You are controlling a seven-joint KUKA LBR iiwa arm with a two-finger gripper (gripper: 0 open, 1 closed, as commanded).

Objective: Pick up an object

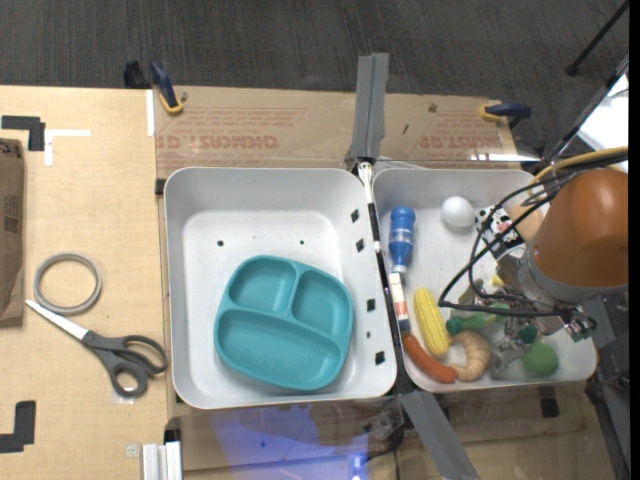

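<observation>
The right bin (470, 176) holds a blue bottle (401, 236), a white ball (457, 211), a yellow corn cob (431, 320), a red sausage (428, 359), a tan bread-like piece (472, 352), a green ball (541, 359) and a marker (399, 303) lying along the bin's left wall. My gripper (512, 340) hangs low over the bin's front right corner, between the tan piece and the green ball. The orange-banded wrist (585, 230) and its cables hide much of it. A green stick-like item (478, 320) lies just left of the gripper.
A teal divided plate (285, 321) lies in the left bin (180, 268). On the bench to the left are scissors (105, 344) and a tape roll (67, 282). Cardboard (250, 128) with blue clamps runs behind both bins.
</observation>
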